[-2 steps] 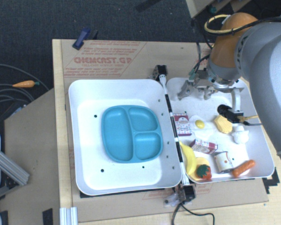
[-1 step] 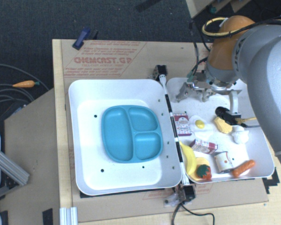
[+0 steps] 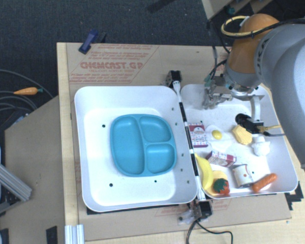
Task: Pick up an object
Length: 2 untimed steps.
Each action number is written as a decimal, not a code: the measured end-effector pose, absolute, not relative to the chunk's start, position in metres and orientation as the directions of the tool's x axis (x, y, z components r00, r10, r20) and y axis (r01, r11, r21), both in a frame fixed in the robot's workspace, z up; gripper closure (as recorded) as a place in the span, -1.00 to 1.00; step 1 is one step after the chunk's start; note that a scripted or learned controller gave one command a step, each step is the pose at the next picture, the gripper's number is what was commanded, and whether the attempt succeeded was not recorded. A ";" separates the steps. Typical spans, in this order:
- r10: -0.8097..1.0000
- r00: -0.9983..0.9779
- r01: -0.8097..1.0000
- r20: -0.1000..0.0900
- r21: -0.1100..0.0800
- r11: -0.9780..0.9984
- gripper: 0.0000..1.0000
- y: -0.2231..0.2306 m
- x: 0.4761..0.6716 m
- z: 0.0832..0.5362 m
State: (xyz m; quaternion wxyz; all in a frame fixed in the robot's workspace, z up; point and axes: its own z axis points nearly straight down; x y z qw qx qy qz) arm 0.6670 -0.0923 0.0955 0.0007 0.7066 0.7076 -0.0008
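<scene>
My gripper [image 3: 213, 99] hangs over the far left corner of the right bin [image 3: 290, 169], above bare white floor, with nothing seen in it. Nearer the front of that bin lie a small red-and-white carton [image 3: 195, 134], a little yellow ball [image 3: 216, 134], a yellow block [image 3: 242, 135] and a white lump [image 3: 260, 147]. Further forward are a second red-and-white carton [image 3: 222, 159], a banana [image 3: 205, 169], a red-and-green fruit [image 3: 221, 185], a silver can [image 3: 241, 174] and a carrot [image 3: 264, 182].
The left bin [image 3: 86, 136] holds a blue divided plate [image 3: 142, 144]. A black clip [image 3: 174, 77] sits at the far end of the wall between the bins. A blue object [image 3: 89, 42] lies at the board's far edge, and an orange thing [image 3: 25, 91] on the floor.
</scene>
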 end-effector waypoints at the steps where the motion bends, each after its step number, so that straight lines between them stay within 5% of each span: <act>1: 1.000 -0.001 1.000 -0.002 -0.001 0.001 -1.00 -0.092 0.667 0.095; 2: 1.000 0.000 1.000 -0.001 -0.003 0.000 -1.00 -0.096 0.666 0.085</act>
